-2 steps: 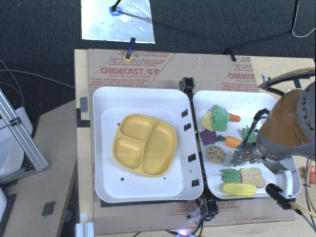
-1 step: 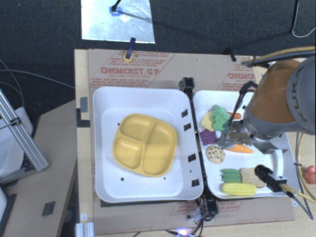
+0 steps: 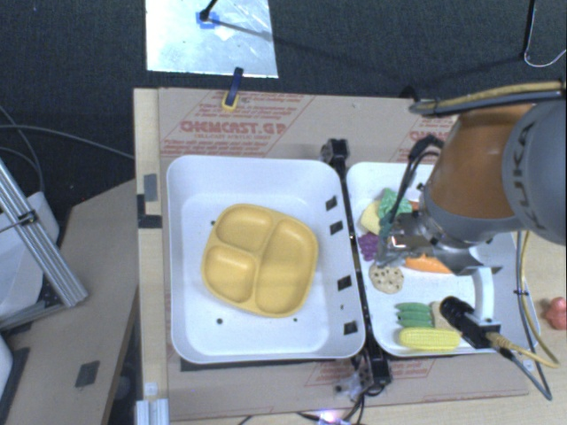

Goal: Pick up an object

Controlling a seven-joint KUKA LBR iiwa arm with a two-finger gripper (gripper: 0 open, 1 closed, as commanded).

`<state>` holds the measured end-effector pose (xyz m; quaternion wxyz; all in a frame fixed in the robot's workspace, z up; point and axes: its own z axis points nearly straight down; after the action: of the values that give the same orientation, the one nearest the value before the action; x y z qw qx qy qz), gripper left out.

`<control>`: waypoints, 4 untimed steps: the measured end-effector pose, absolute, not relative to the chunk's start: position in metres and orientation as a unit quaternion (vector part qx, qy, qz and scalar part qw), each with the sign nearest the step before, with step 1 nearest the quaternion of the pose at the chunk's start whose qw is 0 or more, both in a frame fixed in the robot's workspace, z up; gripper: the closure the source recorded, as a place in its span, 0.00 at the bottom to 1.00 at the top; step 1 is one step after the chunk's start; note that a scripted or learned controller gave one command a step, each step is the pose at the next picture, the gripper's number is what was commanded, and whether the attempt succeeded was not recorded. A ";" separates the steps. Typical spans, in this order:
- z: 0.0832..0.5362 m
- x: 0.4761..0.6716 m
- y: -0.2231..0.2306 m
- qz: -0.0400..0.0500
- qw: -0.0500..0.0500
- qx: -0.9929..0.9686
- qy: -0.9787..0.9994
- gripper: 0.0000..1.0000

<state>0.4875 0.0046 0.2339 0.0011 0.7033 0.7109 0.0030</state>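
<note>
Two white bins sat side by side on a cardboard-covered bench (image 3: 266, 118); the right bin (image 3: 376, 339) held one cookie (image 3: 386, 278), one corn cob (image 3: 429, 338), one green bean pod (image 3: 414, 313), one carrot (image 3: 431, 265) and one purple grape cluster (image 3: 369, 245). The gripper (image 3: 396, 240) hung just above the cookie, whether spread or closed I could not tell; the left bin (image 3: 190, 264) held one yellow divided plate (image 3: 260, 258).

Dark grey carpet (image 3: 80, 51) covers the floor across the top of the frame. On it, at upper centre, lies a shiny square metal sheet (image 3: 211, 25) with a blue mark and a thin dark rod crossing it. Below that a bench (image 3: 292, 118) topped with brown board printed in red letters fills the middle. A tan side table (image 3: 84, 317) sits at lower left, with a slanted aluminium rail (image 3: 35, 242) over it. Thin cables (image 3: 27, 149) trail over the carpet at left.
</note>
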 end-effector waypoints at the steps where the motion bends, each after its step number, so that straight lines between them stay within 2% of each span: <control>1: 0.203 0.486 0.034 0.000 -0.001 0.705 0.710 1.00; 2: 0.299 0.509 -0.078 0.003 0.007 0.710 0.704 1.00; 3: 0.200 0.594 -0.103 0.001 0.003 0.706 0.708 1.00; 4: 0.183 0.517 -0.081 -0.001 -0.003 0.707 0.707 1.00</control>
<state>0.5169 -0.0812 0.1826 -0.0033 0.7073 0.7069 -0.0015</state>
